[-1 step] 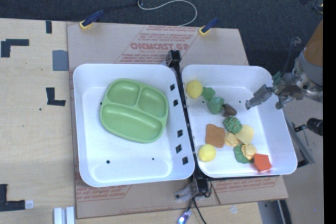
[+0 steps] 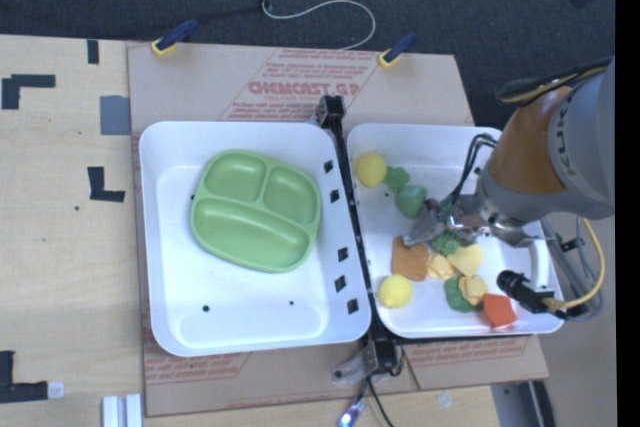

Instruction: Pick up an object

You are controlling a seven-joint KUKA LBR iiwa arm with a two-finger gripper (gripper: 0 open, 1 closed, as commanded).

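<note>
The right white bin point(image 2: 420, 137) holds several toy food pieces: a yellow ball point(image 2: 371, 169), a green piece point(image 2: 409, 200), an orange-brown slice point(image 2: 409, 260), a second yellow ball point(image 2: 395, 291), pale yellow pieces point(image 2: 455, 263), a green piece point(image 2: 457, 295) and a red-orange block point(image 2: 499, 311). My gripper point(image 2: 430, 227) reaches in from the right, low over the middle of this pile, with its dark fingers spread just above the orange-brown slice and beside a green piece point(image 2: 446, 240). Nothing shows between the fingers.
The left white bin point(image 2: 160, 215) bears a green divided plate point(image 2: 256, 209). A black divider point(image 2: 345, 215) runs between the bins. The arm's grey and orange body point(image 2: 545, 160) covers the right bin's right side. Cardboard and clamps lie behind the bins.
</note>
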